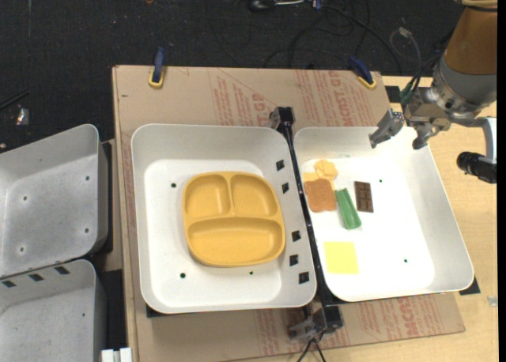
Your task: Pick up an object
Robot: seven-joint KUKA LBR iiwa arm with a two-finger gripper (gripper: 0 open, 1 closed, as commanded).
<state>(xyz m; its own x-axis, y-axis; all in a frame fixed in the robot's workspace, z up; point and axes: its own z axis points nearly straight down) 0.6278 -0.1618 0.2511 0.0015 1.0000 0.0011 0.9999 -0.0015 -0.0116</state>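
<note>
Dark floor strewn with cables surrounds my table [205, 329], which bears two white bins side by side. One yellow divided plate [234, 219] lies in the left bin [154, 155]. Five small things lie in the right bin [427, 194]: one orange piece [325, 169], one brown slab [320, 194], one green stick [348, 209], one dark brown bar [364, 196] and one yellow square [341, 258]. My gripper [402, 133] hovers over the right bin's far edge, fingers spread wide, holding nothing.
</note>
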